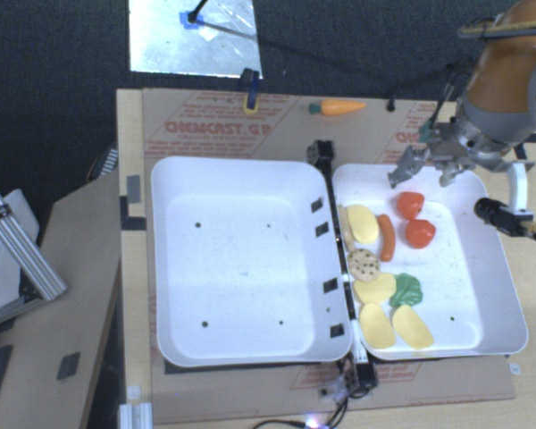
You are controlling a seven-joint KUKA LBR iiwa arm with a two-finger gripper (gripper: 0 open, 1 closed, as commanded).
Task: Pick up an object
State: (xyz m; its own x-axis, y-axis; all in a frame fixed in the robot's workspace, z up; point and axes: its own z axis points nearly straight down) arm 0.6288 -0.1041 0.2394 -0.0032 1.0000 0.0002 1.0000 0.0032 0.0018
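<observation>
Arm: the grey arm with its orange band (509,56) is seen reaching in from the right, above the far edge of the right bin.
Jaws: the gripper (426,170) is held over the far rim of the right bin; its two fingers are seen spread apart, with nothing between them.
Right bin (491,284): all the toy food is gathered in it, mostly toward its left wall.
Red pieces: two red tomato-like pieces (415,220) are placed just below the gripper, one behind the other, apart from the fingers.
Sausage: an orange sausage (386,237) is laid lengthwise, between the red pieces and a pale yellow piece (363,223).
Cookie: a speckled round cookie (364,263) is set just in front of the pale yellow piece.
Green piece: a green leafy piece (406,289) is found beside more yellow slices (395,322) at the near end.
Left bin (241,257): white, with small dark spots on its floor.
Carrot: a toy carrot (337,107) is left on the bench behind the bins.
</observation>
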